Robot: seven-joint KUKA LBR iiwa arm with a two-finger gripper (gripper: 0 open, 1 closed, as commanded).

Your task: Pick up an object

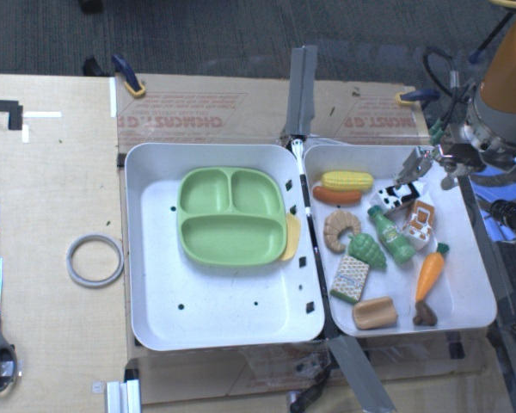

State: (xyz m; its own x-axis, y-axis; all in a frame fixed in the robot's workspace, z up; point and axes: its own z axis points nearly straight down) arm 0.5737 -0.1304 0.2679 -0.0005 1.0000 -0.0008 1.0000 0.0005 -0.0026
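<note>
A: Where are the toys?
B: A tray [232, 218] is seen left. Corn [347, 180], bottle [390, 235] and carrot [429, 274] are packed right.
A: The claw [415, 163]?
B: Spread, nothing held. Two toys could be pinched together and dropped.

Two white bins [146, 256]. One green divided plate [232, 218]. Ten toy foods: one corn [347, 180], one hotdog [337, 196], one carrot [429, 274], seven others. One tape ring [95, 259] on desk [43, 196].

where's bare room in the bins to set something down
Left bin: bare floor in front of the green divided plate, plus a strip along its left wall. Right bin is crowded: corn, carrot, green bottle and more, with the hand at its far edge.
</note>
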